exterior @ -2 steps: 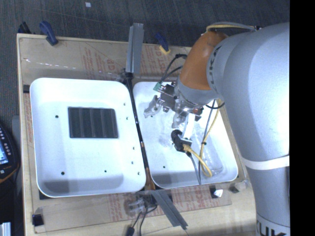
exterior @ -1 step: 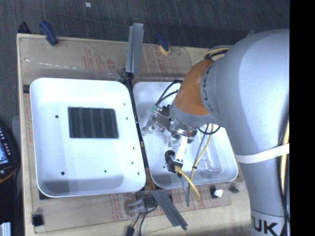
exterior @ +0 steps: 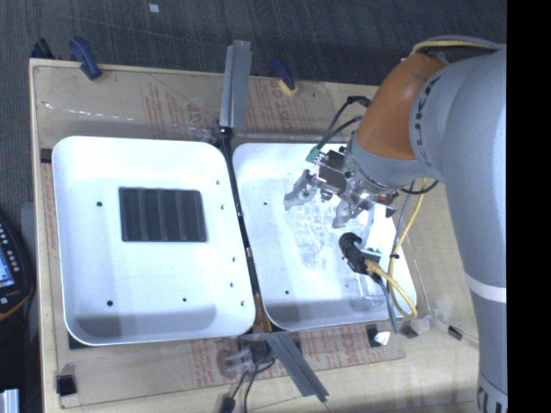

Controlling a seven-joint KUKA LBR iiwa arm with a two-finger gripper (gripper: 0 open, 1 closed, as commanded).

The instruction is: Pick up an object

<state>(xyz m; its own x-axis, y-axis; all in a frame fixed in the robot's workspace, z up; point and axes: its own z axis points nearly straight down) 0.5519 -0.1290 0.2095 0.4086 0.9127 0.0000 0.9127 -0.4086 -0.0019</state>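
Note:
A dark grey ribbed rectangular block (exterior: 162,214) lies flat in the middle of the left bin (exterior: 77,299). My gripper (exterior: 321,205) hangs over the middle of the right bin (exterior: 267,256), its two metal fingers (exterior: 298,193) spread apart and open. Just below it a faint clear, glassy object (exterior: 313,237) rests on the bin floor, with nothing visibly held between the fingers. Another clear item (exterior: 365,294) sits near the right bin's front right corner.
A black cable end with yellow wires (exterior: 362,261) dangles from the wrist over the right bin. A grey bar (exterior: 234,84) stands behind the divide between the bins, and blue clamps (exterior: 86,58) grip the bench's far edge. The arm's bulk covers the right side.

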